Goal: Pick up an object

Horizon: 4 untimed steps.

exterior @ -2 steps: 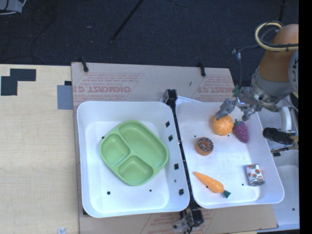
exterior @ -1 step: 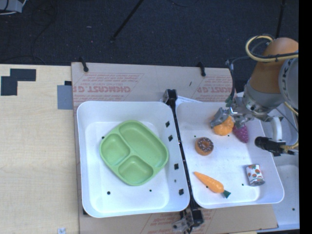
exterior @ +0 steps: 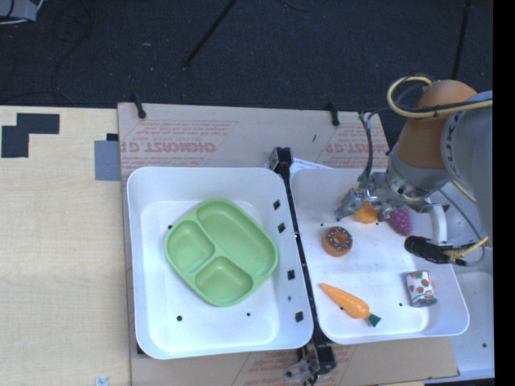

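claw (exterior: 366, 207) in right bin (exterior: 451, 316) | closed on orange ball (exterior: 366, 213) | purple toy (exterior: 400, 219) beside | donut (exterior: 337, 240) near

Bench (exterior: 56, 256), apparently cardboard-topped, bears left bin (exterior: 149, 328), right bin (exterior: 451, 324), side by side.

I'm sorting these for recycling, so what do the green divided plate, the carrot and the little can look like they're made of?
Green plate: likely moulded plastic, matte, one even colour with soft rounded dividers. Carrot: probably toy plastic or rubber, smooth, flat orange. Can: looks metal with a printed label, but too small to be sure.
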{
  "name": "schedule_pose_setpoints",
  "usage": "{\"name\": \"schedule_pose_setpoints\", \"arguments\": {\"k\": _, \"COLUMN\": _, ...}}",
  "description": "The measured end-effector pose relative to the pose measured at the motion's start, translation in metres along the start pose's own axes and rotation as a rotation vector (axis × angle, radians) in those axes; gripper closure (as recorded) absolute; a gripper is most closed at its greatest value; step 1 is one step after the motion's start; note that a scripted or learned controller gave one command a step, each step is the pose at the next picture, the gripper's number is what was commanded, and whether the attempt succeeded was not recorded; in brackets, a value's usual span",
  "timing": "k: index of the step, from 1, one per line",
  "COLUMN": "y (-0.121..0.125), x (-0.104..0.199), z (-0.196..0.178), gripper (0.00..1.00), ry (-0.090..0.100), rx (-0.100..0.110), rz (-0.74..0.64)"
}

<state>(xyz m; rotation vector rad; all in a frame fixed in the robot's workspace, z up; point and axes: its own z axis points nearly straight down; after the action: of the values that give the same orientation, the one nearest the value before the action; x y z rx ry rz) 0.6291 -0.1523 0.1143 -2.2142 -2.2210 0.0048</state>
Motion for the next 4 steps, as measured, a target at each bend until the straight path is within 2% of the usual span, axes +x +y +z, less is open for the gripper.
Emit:
{"name": "schedule_pose_setpoints", "arguments": {"k": 1, "y": 0.0, "x": 0.001, "z": 0.028, "gripper": 0.0, "ry": -0.001, "rx": 0.0, "rz": 0.0}}
{"name": "schedule_pose_setpoints", "arguments": {"k": 2, "y": 0.0, "x": 0.001, "z": 0.016, "gripper": 1.0, "ry": -0.001, "rx": -0.002, "rz": -0.001}}
{"name": "schedule_pose_setpoints", "arguments": {"k": 3, "y": 0.011, "x": 0.002, "z": -0.035, "gripper": 1.0, "ry": -0.002, "rx": -0.009, "rz": 0.001}}
{"name": "schedule_pose_setpoints", "arguments": {"k": 4, "y": 0.01, "x": -0.006, "z": -0.094, "gripper": 1.0, "ry": -0.003, "rx": -0.009, "rz": 0.003}}
